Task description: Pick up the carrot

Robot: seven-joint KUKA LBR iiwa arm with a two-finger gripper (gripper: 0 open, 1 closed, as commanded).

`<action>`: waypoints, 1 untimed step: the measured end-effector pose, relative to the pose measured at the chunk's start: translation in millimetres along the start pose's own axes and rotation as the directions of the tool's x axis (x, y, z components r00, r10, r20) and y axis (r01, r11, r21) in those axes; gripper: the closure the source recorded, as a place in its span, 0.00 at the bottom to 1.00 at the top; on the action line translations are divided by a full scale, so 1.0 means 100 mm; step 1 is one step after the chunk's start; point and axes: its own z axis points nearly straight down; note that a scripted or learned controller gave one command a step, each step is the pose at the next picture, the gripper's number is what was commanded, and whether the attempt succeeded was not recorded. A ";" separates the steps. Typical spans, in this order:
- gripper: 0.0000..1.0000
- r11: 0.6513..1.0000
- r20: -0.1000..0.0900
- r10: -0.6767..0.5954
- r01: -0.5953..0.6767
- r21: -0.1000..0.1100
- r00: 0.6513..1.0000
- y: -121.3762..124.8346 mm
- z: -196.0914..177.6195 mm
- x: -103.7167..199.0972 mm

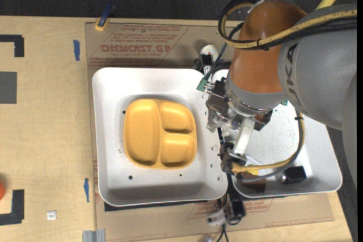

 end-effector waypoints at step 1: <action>1.00 0.991 0.002 0.136 -0.136 0.003 0.991 -0.19 0.81 0.18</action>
